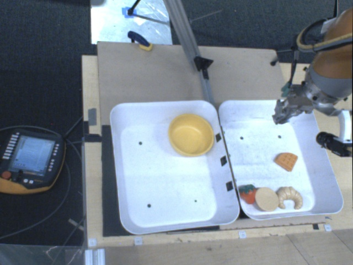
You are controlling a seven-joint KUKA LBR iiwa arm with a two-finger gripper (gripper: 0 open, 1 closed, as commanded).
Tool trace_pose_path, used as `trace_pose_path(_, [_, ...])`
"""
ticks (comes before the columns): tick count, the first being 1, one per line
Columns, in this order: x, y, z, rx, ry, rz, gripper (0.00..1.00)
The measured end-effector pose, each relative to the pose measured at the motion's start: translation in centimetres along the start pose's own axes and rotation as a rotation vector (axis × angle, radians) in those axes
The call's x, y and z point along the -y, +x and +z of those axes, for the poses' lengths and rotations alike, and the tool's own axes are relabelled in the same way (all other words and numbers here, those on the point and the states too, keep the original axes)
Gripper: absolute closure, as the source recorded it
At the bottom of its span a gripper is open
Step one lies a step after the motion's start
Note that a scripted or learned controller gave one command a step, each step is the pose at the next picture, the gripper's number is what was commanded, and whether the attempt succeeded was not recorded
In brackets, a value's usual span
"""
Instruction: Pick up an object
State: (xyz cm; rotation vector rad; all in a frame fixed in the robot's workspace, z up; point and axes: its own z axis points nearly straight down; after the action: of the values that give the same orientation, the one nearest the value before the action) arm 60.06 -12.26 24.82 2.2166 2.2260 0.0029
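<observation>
My gripper (pixel 281 116) hangs over the back part of the right bin (pixel 259 148), with nothing visible between its fingers. An orange waffle-like wedge (pixel 286 161) lies below it toward the bin's middle right. At the bin's front sit a croissant (pixel 290 197), a round tan disc (pixel 266 199) and a small red and green piece (pixel 247 192), packed close together. A yellow bowl (pixel 191 134) stands upright at the back of the left bin (pixel 138 175).
A slanted metal pole (pixel 187 32) with a black clamp crosses the bench behind the bins. A teach pendant (pixel 27 160) lies on the floor at the left. Black brackets (pixel 223 160) join the two bins.
</observation>
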Motion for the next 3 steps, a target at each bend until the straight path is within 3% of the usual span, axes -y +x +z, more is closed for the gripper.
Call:
trace_pose_path(1, [1.0, 4.6, -0.4, 0.0, 0.0, 0.0, 1.0])
trace_pose_path(3, [0.3, 15.7, 0.1, 0.0, 0.001, 0.0, 1.0])
